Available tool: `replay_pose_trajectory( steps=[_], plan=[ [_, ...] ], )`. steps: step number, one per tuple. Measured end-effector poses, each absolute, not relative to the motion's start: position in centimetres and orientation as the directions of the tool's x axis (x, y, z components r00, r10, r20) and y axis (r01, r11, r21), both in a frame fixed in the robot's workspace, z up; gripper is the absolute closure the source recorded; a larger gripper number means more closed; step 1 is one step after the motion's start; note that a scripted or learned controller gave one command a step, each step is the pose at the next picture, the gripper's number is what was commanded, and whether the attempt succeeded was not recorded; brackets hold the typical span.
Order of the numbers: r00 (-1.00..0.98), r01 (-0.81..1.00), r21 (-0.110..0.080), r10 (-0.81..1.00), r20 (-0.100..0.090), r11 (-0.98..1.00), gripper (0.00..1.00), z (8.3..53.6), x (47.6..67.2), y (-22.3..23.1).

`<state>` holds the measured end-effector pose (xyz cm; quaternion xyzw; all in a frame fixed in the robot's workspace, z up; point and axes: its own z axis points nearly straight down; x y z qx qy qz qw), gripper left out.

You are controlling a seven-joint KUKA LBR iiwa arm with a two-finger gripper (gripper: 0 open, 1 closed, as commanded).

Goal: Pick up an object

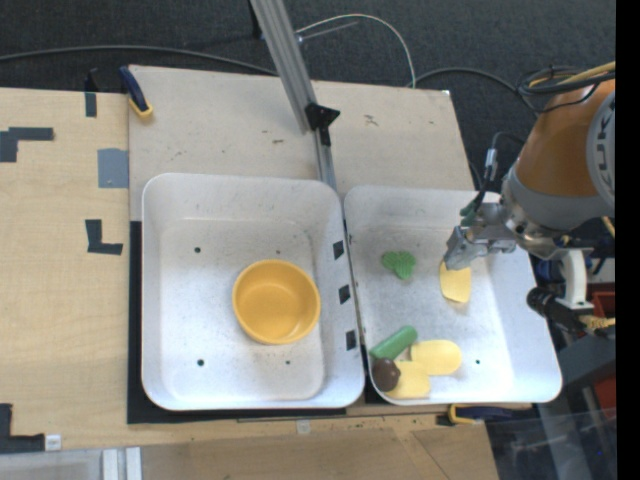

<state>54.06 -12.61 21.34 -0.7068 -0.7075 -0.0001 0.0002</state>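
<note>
In the right bin [520, 368], the gripper [458, 260] sits at the top edge of a pale yellow piece [456, 285]; the piece lies just below it, long axis roughly up-down in view; I cannot tell how the gripper is set.

One fixed camera, mounted above the bench [60, 218], looks down at a slant from the near side. It takes in both white bins [160, 268] side by side at moderate range, with dark floor [480, 18] beyond the far edge.
</note>
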Motion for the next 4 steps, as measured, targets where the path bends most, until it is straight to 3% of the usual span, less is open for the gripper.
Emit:
replay_pose_trajectory(
  steps=[1,2,4],
  plan=[
    [-0.007,1.0,-0.001,1.0,0.002,0.007,1.0,20.8,56.5,-7.7],
    [-0.007,1.0,-0.001,1.0,0.002,0.007,1.0,21.6,57.0,-2.4],
    [-0.007,1.0,0.0,1.0,0.002,0.007,1.0,22.2,60.0,7.0]
  ],
)
